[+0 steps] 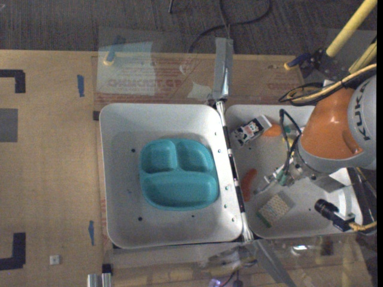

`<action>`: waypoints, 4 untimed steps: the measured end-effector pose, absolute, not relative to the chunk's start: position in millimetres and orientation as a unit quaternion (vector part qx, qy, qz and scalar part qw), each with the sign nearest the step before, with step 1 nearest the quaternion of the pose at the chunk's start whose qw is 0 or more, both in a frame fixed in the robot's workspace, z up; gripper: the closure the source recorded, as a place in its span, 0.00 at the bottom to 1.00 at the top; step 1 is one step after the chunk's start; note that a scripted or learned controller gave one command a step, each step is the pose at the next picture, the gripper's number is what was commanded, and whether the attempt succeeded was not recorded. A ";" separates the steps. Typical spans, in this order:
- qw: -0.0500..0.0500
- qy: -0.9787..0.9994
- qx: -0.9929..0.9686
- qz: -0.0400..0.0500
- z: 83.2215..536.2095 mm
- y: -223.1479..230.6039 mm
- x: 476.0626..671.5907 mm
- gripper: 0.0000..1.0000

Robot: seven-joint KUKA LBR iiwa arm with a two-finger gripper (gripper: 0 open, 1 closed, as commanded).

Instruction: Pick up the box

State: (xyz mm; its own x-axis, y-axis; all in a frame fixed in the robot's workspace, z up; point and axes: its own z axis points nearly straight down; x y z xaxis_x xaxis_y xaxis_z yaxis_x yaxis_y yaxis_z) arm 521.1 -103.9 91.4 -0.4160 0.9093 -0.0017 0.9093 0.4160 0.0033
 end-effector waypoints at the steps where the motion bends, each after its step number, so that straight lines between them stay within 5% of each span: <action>1: 0.001 0.841 0.541 0.001 91.0 -104.1 520.8 0.00; 2: 0.001 0.898 0.439 0.001 99.1 -121.2 515.3 0.00; 3: 0.001 0.882 0.471 0.001 185.0 -85.8 499.6 0.00; 4: 0.005 0.851 0.525 0.003 89.0 -106.5 512.4 0.00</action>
